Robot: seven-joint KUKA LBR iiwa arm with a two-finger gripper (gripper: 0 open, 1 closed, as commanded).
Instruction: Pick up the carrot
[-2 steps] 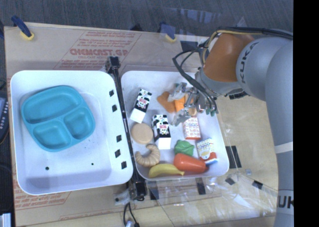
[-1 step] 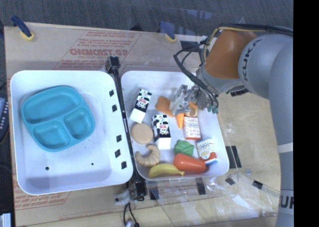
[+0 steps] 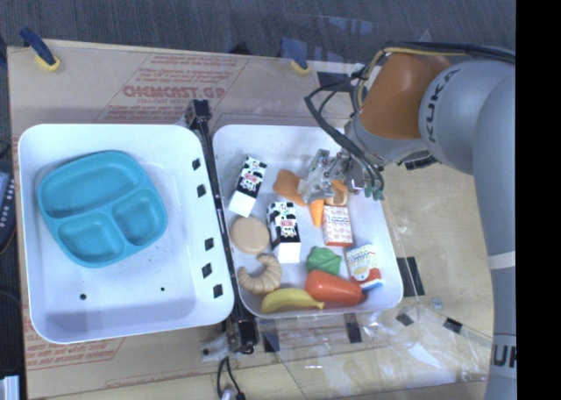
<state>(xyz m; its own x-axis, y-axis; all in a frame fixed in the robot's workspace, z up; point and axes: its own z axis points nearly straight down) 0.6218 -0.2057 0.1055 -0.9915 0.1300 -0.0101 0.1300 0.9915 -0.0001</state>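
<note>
The arm [image 3: 456,117] reaches into the right bin [image 3: 230,139] with the gripper [image 3: 326,181] low over the bin's upper middle. How far the fingers are parted cannot be told from this view, nor whether anything sits between them; a small orange piece [image 3: 316,211] lies just under the fingertips, touching or nearly so. The carrot [image 3: 333,288] lies well apart from the fingers, toward the near wall of the same bin, on its side, with a banana [image 3: 289,301] just in front of it and a green vegetable [image 3: 324,260] touching its top. Beside the fingers lies a red-and-white carton [image 3: 337,225]; on the opposite side, two cow-print cartons [image 3: 250,184]. The left bin [image 3: 114,319] holds a blue divided plate [image 3: 101,207], far from the fingers.
</note>
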